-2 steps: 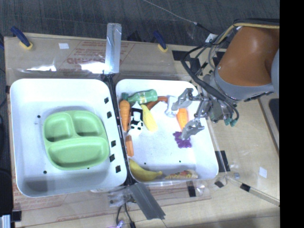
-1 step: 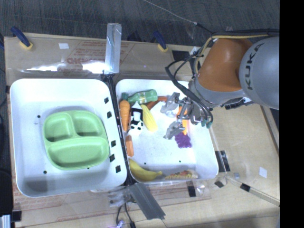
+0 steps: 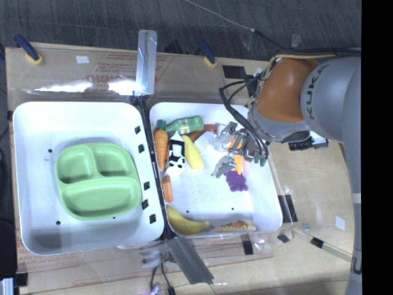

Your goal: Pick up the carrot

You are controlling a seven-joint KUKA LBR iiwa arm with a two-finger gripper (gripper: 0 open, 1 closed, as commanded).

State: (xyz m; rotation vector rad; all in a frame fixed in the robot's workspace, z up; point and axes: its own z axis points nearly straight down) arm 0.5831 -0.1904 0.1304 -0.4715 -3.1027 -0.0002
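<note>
I see the carrot (image 3: 161,147) lying untouched against the left wall of the right bin (image 3: 265,209), well apart from my gripper (image 3: 230,158), which hovers near purple grapes (image 3: 236,180), fingers spread and holding nothing, so the pickup is all ahead.

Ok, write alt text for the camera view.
A grey robot arm reaches from the right, its gripper low over the right bin of toy food, away from the carrot by the left wall. The left bin holds a green tray.
</note>
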